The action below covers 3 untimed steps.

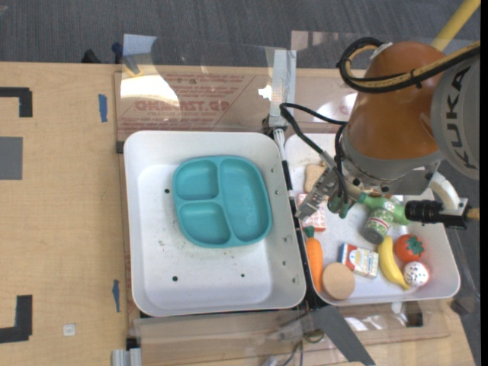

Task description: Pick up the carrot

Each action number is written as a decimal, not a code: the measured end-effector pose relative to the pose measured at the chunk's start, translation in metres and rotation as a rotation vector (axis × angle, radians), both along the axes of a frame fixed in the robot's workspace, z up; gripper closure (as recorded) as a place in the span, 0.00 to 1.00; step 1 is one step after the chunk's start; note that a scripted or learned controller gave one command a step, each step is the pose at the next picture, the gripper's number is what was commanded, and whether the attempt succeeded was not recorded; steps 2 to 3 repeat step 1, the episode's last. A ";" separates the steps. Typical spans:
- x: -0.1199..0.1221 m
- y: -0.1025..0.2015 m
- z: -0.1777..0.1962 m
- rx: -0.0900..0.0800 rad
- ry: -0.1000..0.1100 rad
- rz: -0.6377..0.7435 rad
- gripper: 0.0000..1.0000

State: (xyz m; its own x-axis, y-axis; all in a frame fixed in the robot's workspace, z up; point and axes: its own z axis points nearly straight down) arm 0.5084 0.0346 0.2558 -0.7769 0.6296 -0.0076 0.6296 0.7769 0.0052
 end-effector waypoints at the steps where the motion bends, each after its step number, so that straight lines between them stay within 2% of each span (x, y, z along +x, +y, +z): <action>1: -0.029 -0.011 -0.073 0.000 0.011 0.152 1.00; 3: -0.029 -0.011 -0.073 0.000 0.011 0.152 1.00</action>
